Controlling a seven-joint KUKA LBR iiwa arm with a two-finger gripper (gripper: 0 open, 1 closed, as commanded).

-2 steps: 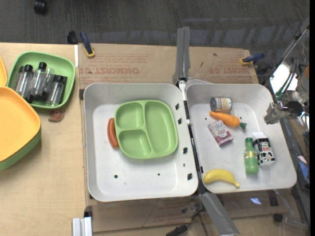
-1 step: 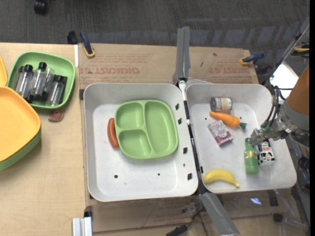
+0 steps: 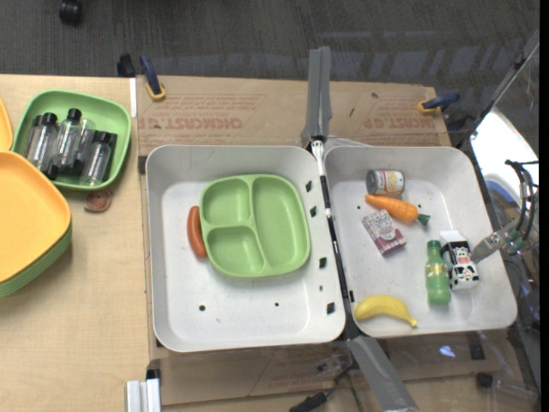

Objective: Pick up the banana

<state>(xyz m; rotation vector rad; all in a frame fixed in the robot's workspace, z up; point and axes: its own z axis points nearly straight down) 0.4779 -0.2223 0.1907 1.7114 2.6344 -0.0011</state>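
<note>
The yellow banana point(image 3: 384, 309) lies on its side near the front edge of the right white bin point(image 3: 480, 312), curved, with its tip pointing right. Nothing is touching it. The closest things to it are a green bottle point(image 3: 437, 273) and a small black-and-white carton point(image 3: 461, 263), up and to its right.
The right bin also holds an orange carrot point(image 3: 393, 206), a small can point(image 3: 385, 181) and a pink packet point(image 3: 383, 232). In the left bin point(image 3: 171, 316) are a green divided plate point(image 3: 255, 225) and a red sausage point(image 3: 196, 231). A green tray of bottles point(image 3: 73, 140) and yellow plates point(image 3: 30, 230) sit at far left.
</note>
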